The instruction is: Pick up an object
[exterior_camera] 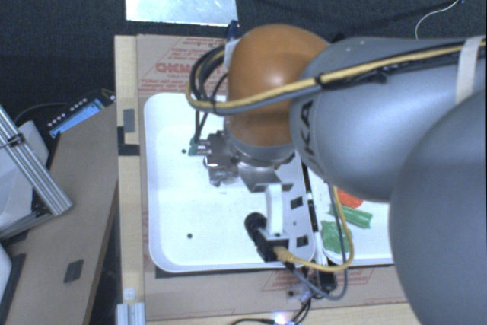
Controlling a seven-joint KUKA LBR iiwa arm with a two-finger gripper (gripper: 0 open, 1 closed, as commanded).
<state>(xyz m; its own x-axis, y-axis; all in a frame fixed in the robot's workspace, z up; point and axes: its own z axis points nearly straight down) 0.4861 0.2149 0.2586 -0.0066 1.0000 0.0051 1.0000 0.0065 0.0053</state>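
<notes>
My gripper [215, 164] hangs low over the middle of the left white bin [163, 251], below the orange band [262, 84] of the arm. Its tip is a grey metal cluster seen from above, and nothing shows in its hold. In the right bin an orange object [351, 199] lies beside a green object [360, 219], with a second green piece [332, 237] nearer the front. The grey arm hides most of the right bin.
Two small dark specks [189, 235] mark the left bin's floor. Cables [304, 270] and a black-and-white bracket [293, 213] hang near the divider between the bins. Brown cardboard [171, 65] lies under the bins. An aluminium rail [34, 171] stands at the left.
</notes>
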